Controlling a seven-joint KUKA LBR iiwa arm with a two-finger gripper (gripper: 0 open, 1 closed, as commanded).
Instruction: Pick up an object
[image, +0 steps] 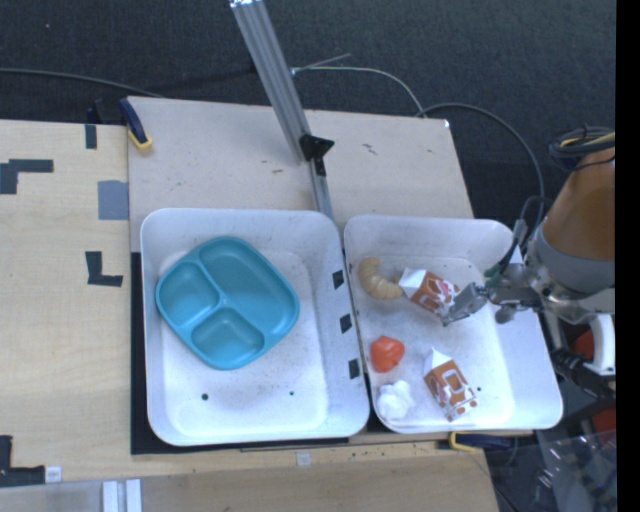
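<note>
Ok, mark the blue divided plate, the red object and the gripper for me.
blue divided plate (227, 301): camera view, on its centre ridge, left bin.
red object (387, 352): camera view, on its top, right bin.
gripper (460, 305): camera view, at its fingertips, beside the upper carton.

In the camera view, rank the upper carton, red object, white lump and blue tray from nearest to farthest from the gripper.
From the gripper:
1. Upper carton, just to its left.
2. Red object, lower left.
3. White lump, at the bin's lower edge.
4. Blue tray, in the other bin.
</note>
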